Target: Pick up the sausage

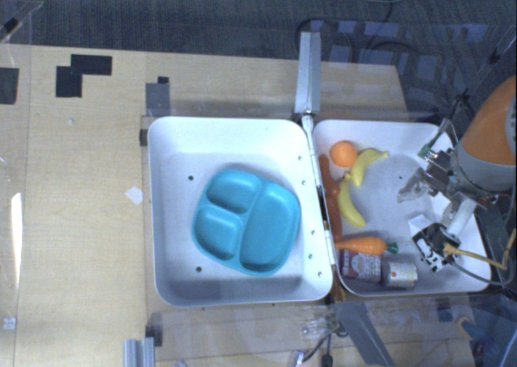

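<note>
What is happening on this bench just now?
A robot arm reaches into the right bin, and its pincer is over the right half of that bin. The sausage lies along the bin's left wall, beside a banana, apart from the pincer and not yet picked up. An orange, a carrot and a can lie near it. The left bin holds a blue plate.

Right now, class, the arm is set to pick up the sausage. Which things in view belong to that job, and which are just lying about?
Belongs to the job: sausage; tool.

Just lying about: orange; banana; carrot; can; blue divided plate.
</note>
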Tool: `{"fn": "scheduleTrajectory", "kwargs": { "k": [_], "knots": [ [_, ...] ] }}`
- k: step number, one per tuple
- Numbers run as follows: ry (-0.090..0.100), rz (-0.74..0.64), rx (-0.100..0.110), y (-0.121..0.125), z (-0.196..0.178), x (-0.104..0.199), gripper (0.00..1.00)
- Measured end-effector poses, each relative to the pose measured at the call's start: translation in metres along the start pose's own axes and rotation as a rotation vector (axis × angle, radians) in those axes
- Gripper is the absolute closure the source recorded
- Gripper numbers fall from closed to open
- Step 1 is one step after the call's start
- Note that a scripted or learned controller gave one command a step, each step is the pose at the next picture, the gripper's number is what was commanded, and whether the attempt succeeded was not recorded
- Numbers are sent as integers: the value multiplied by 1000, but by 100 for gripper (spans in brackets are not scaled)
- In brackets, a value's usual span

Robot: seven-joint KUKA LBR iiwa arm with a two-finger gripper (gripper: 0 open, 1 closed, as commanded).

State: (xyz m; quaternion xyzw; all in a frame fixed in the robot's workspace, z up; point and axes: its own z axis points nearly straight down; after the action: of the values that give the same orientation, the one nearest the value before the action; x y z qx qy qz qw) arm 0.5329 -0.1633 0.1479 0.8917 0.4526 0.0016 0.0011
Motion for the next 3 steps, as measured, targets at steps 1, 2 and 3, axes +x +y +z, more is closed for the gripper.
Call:
{"fn": "scheduleTrajectory", "kwargs": {
  "k": [1, 2, 3],
  "knots": [
    [-2, 538, 0, 29, -61, 49, 0],
    [14, 402, -25, 13, 35, -6, 0],
    [19, 338, -33, 59, 46, 16, 0]
  ]
}}
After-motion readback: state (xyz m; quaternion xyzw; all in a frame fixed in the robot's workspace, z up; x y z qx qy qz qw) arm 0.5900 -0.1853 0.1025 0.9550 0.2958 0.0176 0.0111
